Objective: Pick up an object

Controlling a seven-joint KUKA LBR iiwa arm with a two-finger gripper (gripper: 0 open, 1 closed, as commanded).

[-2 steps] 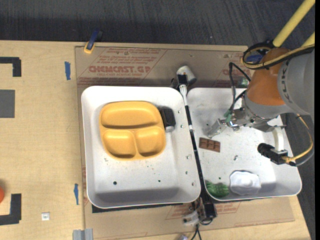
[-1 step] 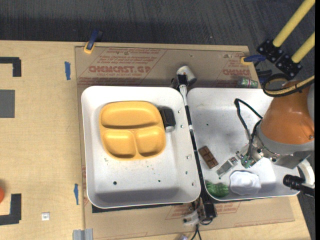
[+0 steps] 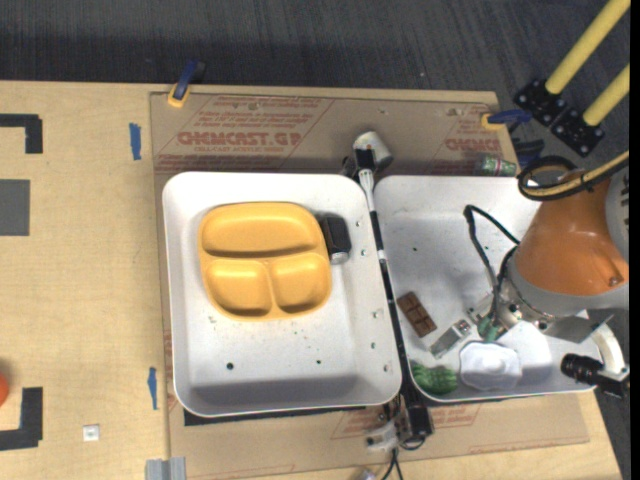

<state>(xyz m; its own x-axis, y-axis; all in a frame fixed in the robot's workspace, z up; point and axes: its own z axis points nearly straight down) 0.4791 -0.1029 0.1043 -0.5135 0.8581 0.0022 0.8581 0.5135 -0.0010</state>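
The right bin [image 3: 430,233] holds a small brown ridged bar [image 3: 416,313], a green crumpled item [image 3: 434,376] at the front edge, a white rounded object [image 3: 488,366] and a small silver piece [image 3: 450,336]. My gripper [image 3: 487,326] hangs low over the bin's front right part, just above the white object and to the right of the brown bar. The grey wrist and orange band [image 3: 570,253] cover it from above. In the left bin [image 3: 185,298], a yellow divided tray [image 3: 265,258] lies beside a small black object [image 3: 335,236].
A black cable [image 3: 485,233] loops over the right bin's back half. Yellow poles with black clamps [image 3: 560,108] stand at the back right. Both bins rest on a cardboard sheet [image 3: 300,128] on the wooden bench.
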